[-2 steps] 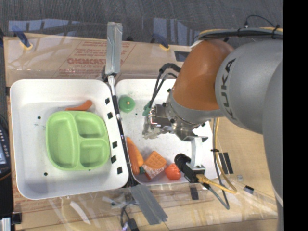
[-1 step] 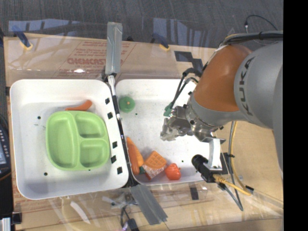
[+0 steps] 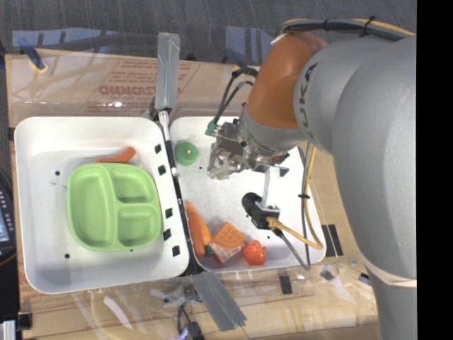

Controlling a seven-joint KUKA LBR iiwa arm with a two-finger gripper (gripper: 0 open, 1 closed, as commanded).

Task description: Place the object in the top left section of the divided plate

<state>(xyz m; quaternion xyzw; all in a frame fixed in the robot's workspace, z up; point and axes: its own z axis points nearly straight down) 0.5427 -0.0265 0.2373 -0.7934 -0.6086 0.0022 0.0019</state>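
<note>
A green divided plate (image 3: 113, 205) lies in the left bin (image 3: 42, 140), with one large section on its left and two smaller ones on its right. All its sections hold nothing. An orange carrot-like piece (image 3: 120, 156) lies just behind the plate's far rim. In the right bin (image 3: 297, 190) my gripper (image 3: 225, 163) hangs over the far part, just right of a small green round object (image 3: 187, 152). I see nothing held in it. Near the right bin's front lie a carrot (image 3: 198, 227), an orange waffle-like block (image 3: 228, 239) and a red tomato-like piece (image 3: 255, 253).
The grey arm with its orange band (image 3: 290, 83) covers the right bin's far right side. A black cable end (image 3: 255, 207) with a yellow lead hangs over the bin's middle. The divider wall (image 3: 172, 183) with black clips separates the bins. Cardboard and tape lie behind.
</note>
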